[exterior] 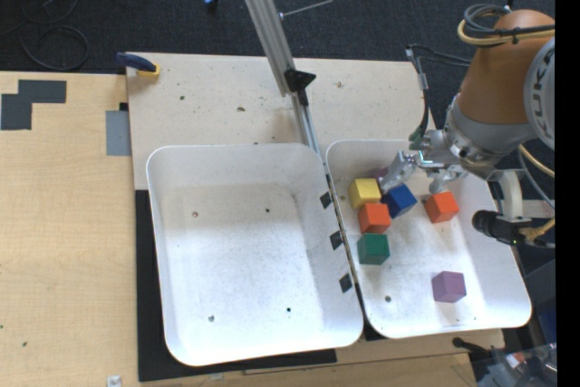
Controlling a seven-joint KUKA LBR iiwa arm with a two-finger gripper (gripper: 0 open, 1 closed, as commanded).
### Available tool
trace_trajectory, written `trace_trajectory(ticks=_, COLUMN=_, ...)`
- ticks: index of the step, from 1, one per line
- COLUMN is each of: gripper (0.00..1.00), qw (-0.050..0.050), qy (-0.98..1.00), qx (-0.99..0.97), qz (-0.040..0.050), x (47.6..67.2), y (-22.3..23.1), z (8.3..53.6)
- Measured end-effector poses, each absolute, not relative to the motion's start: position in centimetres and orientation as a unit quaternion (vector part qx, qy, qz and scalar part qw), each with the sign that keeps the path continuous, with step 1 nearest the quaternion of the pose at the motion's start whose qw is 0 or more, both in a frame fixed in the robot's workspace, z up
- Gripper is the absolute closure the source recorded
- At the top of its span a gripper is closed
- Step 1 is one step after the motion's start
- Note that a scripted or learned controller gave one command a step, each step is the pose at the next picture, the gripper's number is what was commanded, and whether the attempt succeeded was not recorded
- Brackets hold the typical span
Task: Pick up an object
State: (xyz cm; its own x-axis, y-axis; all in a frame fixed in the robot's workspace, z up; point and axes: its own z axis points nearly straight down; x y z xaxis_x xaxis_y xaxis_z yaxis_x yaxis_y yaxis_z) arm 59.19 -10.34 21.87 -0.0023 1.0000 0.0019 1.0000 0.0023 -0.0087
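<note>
The right bin [504, 318] holds several small blocks. A yellow cube [366, 190], an orange cube [374, 217] and a green cube [372, 247] sit in a column near its left wall. A blue cube [400, 198] lies tilted beside them. Another orange cube [441, 207] sits further right, and a purple block [449, 286] lies toward the front. My gripper [420, 180] hangs low over the back of this bin, open, with one finger above the blue cube and the other above the right orange cube. Nothing is between the fingers.
The left bin [172, 195] lies beside the right one, sharing a divider with black clips [336, 239]. A slanted aluminium bar [268, 23] rises behind the bins. A blue and yellow clamp [138, 63] lies at the bench's back left.
</note>
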Motion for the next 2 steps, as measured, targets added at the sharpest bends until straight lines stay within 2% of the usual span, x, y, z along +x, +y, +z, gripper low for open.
trace_trajectory(ticks=1, gripper=0.00, qw=0.001, qy=-0.707, qx=-0.707, qz=0.0008, x=59.3, y=-10.5, z=22.1)
trace_trajectory(ticks=2, gripper=0.00, qw=0.003, qy=-0.707, qx=-0.707, qz=0.0027, x=59.4, y=-11.2, z=17.4)
